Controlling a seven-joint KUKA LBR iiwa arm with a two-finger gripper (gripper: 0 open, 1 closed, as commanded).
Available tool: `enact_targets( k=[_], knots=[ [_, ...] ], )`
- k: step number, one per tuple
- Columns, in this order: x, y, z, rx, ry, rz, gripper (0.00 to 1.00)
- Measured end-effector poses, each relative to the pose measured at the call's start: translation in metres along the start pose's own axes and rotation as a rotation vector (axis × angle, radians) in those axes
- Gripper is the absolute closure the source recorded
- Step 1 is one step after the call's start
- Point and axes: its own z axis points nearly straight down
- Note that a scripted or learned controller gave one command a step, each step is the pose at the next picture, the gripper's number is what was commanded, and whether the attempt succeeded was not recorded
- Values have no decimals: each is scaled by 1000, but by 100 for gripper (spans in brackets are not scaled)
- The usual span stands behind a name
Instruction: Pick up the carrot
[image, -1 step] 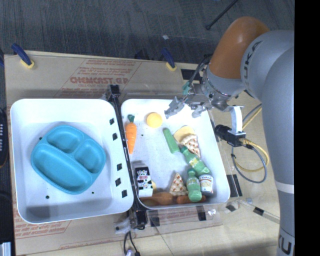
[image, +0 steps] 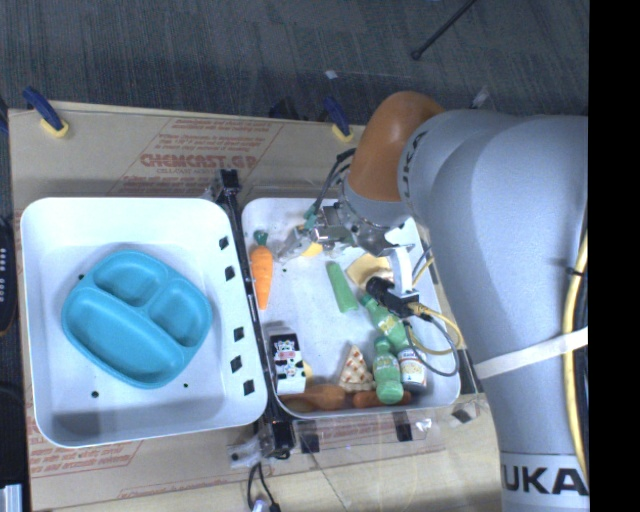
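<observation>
Cardboard covers my table (image: 150, 150); the left bin (image: 40, 300) holds a blue divided tray (image: 135, 315). My carrot (image: 261, 274) lies along the right bin's (image: 285, 215) left wall, among bottles (image: 390, 365) and a milk carton (image: 288, 362). Gripper (image: 318, 232) hovers nearby; I cannot tell how its jaws stand.

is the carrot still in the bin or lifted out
In the bin: the carrot lies flat on the right bin's floor along its left wall, apart from the gripper.

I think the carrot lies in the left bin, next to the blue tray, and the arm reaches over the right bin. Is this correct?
Not quite. The camera view shows the carrot in the right bin, close along its left wall. The blue tray sits alone in the left bin. The rest holds: the arm does reach over the right bin.
</observation>
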Motion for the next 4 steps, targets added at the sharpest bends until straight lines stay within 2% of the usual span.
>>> enact_targets(
  k=[1, 2, 3, 4],
  knots=[
    [0, 0, -13, 8, 0, -5, 100],
    [35, -72, -2, 7, 4, 18, 100],
    [118, -109, -105, -2, 4, 227, 100],
    [162, -83, -102, 6, 4, 780, 100]
  ],
)
